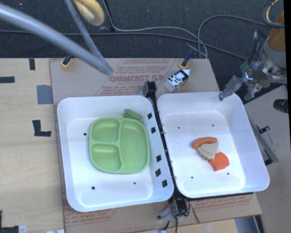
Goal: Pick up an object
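I'm holding the claw [236, 87] outside the right bin [251, 147]; can't tell its state; orange pieces [213, 154] lying ungrasped.

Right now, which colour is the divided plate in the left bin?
Light green. The divided plate shows clearly in the camera view, lying in the left bin.

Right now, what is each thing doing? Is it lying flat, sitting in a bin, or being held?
green divided plate: lying flat, right way up, in the left bin.
orange and tan food pieces: bunched together, touching, on the floor of the right bin, not held.
gripper: up by the right bin's far right corner, away from the pieces.
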Robot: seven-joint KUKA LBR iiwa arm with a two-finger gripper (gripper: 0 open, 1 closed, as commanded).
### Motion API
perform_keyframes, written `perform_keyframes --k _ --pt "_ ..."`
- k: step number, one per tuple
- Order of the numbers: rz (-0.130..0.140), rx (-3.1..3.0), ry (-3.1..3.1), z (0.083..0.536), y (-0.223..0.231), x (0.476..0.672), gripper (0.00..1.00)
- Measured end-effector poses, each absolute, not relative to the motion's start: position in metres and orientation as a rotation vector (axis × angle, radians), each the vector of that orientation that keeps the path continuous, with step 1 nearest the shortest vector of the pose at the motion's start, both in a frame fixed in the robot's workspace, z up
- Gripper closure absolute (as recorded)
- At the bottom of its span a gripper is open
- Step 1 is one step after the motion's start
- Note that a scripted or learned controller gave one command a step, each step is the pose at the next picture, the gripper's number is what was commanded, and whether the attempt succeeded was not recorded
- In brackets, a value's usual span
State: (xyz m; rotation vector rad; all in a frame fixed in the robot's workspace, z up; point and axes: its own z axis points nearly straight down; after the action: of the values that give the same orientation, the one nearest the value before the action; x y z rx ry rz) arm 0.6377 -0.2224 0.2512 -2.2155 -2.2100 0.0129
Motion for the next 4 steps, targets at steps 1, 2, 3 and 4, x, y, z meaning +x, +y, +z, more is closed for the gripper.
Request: perform_keyframes --k 1,2,3,4 --pt "0.002 -2.219 -2.223 0.26 -0.222 0.64 0.0" --pt "0.007 -2.216 -2.22 0.196 -0.217 0.636 0.0" --pt "0.007 -2.216 -2.22 0.142 -0.206 0.634 0.0" --pt "0.007 -2.216 -2.222 0.088 -0.205 0.633 0.0"
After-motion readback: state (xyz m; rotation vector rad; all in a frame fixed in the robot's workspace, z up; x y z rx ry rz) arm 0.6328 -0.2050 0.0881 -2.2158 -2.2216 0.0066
